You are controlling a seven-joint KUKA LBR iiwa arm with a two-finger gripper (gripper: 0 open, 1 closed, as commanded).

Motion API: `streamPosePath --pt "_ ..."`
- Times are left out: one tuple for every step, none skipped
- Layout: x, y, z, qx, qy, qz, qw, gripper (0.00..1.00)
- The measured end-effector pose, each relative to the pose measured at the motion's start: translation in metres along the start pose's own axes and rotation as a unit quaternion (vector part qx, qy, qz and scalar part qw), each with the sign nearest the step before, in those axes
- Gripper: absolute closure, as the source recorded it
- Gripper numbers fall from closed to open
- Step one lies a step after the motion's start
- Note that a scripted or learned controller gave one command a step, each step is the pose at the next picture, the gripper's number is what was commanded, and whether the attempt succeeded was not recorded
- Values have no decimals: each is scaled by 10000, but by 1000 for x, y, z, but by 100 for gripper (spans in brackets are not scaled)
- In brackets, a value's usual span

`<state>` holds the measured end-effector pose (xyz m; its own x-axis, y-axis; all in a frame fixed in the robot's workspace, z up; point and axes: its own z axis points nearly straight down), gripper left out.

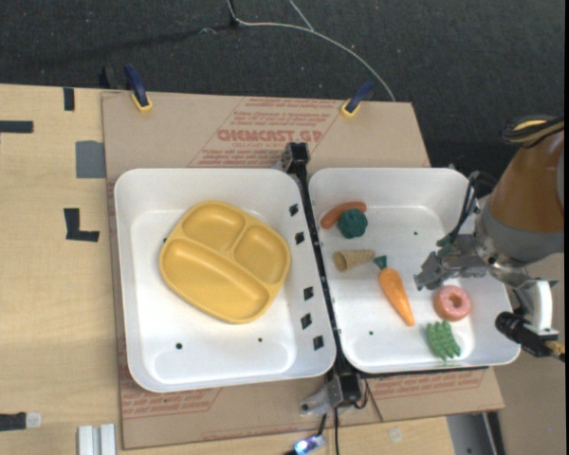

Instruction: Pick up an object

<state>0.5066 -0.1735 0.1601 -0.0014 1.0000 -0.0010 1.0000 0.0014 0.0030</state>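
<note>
In the right white bin [412,183], the claw [434,275] hangs just beside the pink ring-shaped toy doughnut [452,303]; can't tell its state. Doughnut looks light, rigid and slick: pinch across the ring's rim.

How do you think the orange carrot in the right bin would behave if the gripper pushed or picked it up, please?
The carrot tapers to a point, so pushed sideways it would probably roll in an arc rather than straight. It looks like a smooth toy, so likely light, stiff and somewhat slippery. The pink donut lies close beside it and might get nudged.
</note>
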Motion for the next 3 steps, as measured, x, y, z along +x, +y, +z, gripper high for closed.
streamPosePath --pt "7 -1 -60 -11 -2 -5 10000 100" --pt "8 0 -65 14 6 0 10000 100" --pt "58 9 -74 14 14 -26 10000 100"
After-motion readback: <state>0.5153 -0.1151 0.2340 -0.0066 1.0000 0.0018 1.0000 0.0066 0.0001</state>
